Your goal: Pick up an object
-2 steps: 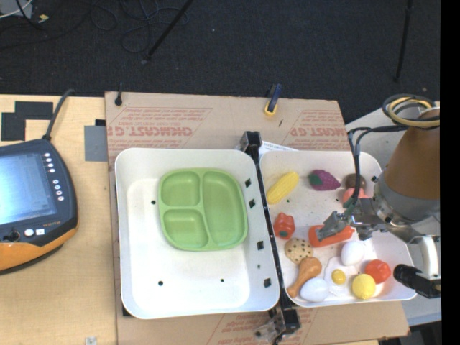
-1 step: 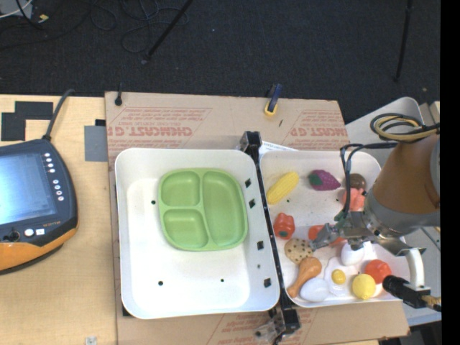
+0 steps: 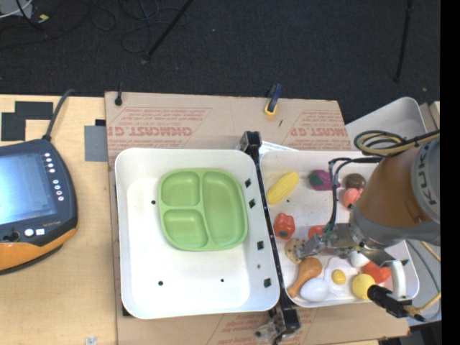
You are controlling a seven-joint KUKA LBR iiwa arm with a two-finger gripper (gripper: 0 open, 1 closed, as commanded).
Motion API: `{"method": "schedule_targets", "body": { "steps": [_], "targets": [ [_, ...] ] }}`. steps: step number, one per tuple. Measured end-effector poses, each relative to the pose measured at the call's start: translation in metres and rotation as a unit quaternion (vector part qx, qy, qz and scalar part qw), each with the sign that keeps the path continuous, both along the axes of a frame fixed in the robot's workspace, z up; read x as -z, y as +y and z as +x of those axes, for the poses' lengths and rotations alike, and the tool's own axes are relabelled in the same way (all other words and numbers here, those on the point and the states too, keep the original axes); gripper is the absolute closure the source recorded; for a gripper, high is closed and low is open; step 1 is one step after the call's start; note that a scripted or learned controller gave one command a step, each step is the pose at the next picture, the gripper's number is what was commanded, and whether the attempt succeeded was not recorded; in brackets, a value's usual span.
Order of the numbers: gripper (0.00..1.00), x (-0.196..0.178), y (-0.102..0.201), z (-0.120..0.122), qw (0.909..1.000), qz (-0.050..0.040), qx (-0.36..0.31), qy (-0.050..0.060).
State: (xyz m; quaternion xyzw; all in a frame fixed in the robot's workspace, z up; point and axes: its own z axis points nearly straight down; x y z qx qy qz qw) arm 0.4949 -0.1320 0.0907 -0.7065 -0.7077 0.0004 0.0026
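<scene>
A: Where is the arm?
B: It reaches in from the right, over the right bin [image 3: 277, 264]. The gripper [image 3: 310, 247] hangs low among the toys, just beside a cookie [image 3: 292, 249].
A: Is it grasping anything?
B: I cannot tell; its tips are too dark and small to read.
A: What lies in that bin?
B: A corn cob [image 3: 282, 187] at the far left, a red pepper [image 3: 283, 226] nearer, a purple toy [image 3: 320, 179] far back, a chicken drumstick [image 3: 307, 270] and a fried egg [image 3: 336, 275] near the front edge.
A: And the left bin [image 3: 144, 279]?
B: A green divided plate [image 3: 202, 209] lies flat in it. A tablet [image 3: 32, 201] rests on the bench, far left.
</scene>
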Motion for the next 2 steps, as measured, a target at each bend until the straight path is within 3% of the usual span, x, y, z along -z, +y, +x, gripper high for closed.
{"method": "schedule_targets", "body": {
  "steps": [1, 2],
  "targets": [
    [1.00, -0.012, -0.002, 0.001, 1.0000, 0.0016, 0.004, -0.001],
    [1.00, -0.070, -0.007, -0.006, 1.0000, -0.0016, 0.003, -0.002]
  ]
}}
